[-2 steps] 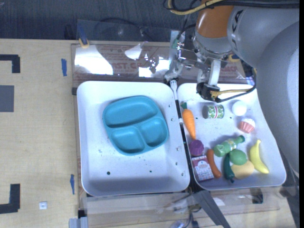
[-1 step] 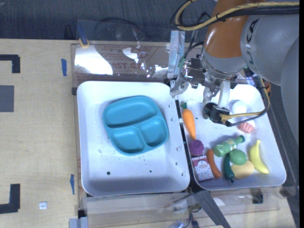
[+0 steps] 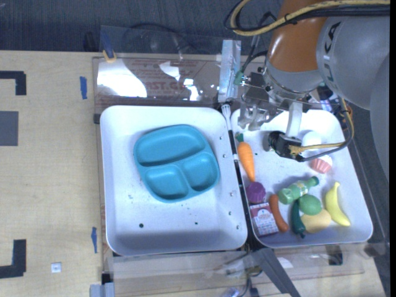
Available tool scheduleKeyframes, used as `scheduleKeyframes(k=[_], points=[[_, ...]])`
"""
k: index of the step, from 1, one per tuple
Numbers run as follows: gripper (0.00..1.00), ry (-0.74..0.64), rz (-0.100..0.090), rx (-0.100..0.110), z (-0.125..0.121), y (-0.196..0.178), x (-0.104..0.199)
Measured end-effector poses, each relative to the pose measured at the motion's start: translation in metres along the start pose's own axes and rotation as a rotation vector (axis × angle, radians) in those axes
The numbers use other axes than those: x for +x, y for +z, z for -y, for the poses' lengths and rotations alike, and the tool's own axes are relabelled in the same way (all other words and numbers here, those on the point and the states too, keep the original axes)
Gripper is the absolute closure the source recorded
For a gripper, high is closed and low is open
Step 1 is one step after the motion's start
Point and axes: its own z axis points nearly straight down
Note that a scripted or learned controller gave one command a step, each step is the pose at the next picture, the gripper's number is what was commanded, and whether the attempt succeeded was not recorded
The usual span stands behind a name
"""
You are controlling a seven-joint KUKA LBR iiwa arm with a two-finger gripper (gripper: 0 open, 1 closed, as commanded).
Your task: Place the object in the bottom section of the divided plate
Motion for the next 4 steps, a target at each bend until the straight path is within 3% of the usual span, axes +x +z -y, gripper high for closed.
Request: scheduleKeyframes(k=[1, 2, 3, 4], points=[[1.0, 0.121, 0.002, 0.006, 0.082, 0.061, -0.043], [1.0, 0.016, 0.0, 0.0, 0.034, 0.057, -0.032], [1.0, 0.106, 0.001, 0.001, 0.004, 0.079, -0.006], [1.0, 0.138, -0.003, -0.002, 0.041, 0.014, 0.046]])
